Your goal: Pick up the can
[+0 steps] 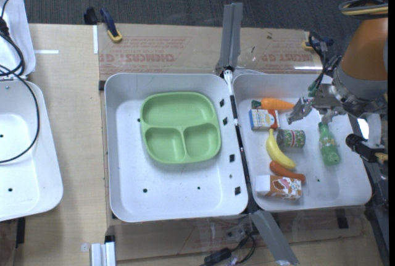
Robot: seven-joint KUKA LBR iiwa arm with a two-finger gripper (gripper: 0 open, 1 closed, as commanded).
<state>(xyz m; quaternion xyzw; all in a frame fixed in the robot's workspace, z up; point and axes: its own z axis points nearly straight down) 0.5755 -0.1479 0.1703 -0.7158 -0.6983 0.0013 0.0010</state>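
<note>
Gripper over the right bin, can untouched

The gripper [307, 108] hovers, fingers spread and gripping nothing, near the bin's [345, 197] far edge; the can [291, 139] lies mid-bin beside the banana [277, 149].

Two bins [117, 135], one plate [180, 127], can [291, 139], banana [278, 150], bottle [328, 146], two carrots [276, 104], two cartons [264, 118].

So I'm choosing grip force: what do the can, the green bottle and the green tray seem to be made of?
The can looks like metal under a printed paper label, though its pale end is too small to confirm. The green bottle looks like glossy translucent plastic. The green tray looks like matte, opaque moulded plastic with three compartments.
</note>
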